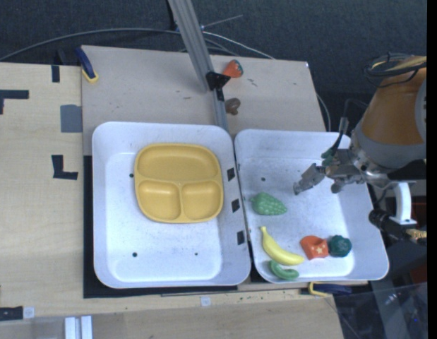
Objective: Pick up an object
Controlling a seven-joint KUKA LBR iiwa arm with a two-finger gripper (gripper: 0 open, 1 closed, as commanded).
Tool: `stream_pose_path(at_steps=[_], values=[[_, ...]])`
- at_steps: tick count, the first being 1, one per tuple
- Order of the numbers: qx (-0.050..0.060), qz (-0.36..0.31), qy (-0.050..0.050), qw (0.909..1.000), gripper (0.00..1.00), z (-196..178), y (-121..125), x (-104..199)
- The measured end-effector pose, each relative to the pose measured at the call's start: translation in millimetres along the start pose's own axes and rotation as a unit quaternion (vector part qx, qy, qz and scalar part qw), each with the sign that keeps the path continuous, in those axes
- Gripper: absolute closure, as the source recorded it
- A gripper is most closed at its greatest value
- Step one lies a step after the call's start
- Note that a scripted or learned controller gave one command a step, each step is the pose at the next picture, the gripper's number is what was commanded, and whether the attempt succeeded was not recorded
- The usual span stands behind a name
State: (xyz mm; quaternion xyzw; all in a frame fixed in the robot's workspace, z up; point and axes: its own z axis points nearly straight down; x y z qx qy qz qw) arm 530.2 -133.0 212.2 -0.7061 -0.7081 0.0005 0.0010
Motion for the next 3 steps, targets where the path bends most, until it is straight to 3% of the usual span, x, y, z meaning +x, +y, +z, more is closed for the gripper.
stream_pose_path(at_steps=[1, 3], values=[[0.000, 0.000, 0.000, 1.0000, 0.00, 0.0, 0.0, -0.2], [0.003, 0.001, 0.000, 1.0000, 0.00, 96.0, -7.6, -10.3]])
